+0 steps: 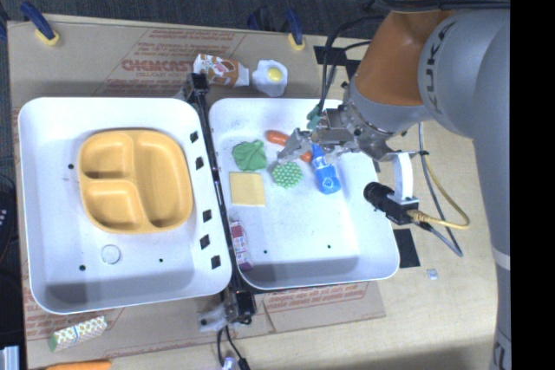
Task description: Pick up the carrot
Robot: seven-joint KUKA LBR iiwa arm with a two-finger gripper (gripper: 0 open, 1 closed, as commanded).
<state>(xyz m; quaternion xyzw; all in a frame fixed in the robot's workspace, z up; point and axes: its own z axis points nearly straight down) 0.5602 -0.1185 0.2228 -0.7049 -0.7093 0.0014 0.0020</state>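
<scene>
We see the gripper [295, 148] over the right bin [347, 260], fingers apart astride the carrot [277, 137], nothing held, green broccoli [287, 175] just beside

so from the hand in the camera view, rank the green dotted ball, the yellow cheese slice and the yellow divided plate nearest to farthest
Measured from the hand:
1. Green dotted ball, just below it in the right bin.
2. Yellow cheese slice, further left in the same bin.
3. Yellow divided plate, in the left bin.
</scene>
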